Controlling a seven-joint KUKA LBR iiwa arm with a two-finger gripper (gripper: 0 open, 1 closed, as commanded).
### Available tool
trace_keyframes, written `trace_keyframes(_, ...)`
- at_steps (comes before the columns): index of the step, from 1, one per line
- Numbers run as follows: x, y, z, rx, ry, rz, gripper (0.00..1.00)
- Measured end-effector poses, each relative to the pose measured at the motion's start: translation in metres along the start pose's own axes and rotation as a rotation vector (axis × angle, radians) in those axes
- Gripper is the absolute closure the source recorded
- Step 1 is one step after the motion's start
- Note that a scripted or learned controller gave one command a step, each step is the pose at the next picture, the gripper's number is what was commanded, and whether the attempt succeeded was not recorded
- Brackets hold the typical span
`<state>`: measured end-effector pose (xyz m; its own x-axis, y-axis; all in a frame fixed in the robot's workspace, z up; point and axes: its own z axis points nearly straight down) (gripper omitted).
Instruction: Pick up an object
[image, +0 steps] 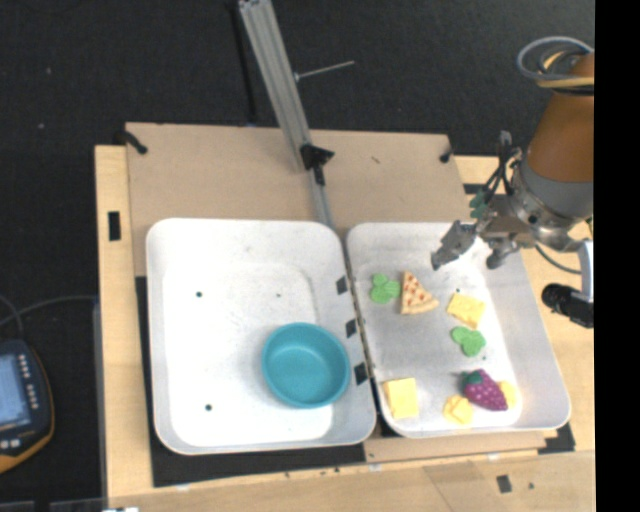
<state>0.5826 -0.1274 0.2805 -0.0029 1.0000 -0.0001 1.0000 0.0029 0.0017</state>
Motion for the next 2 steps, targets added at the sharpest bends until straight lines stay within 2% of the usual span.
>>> trace_keyframes(1, 0.000, 0.000, 0.000, 0.000, 0.000, 0.001, 0.00)
trace_keyframes(2, 0.005, 0.002, 0.045, 0.004, -0.002, 0.005, 0.00)
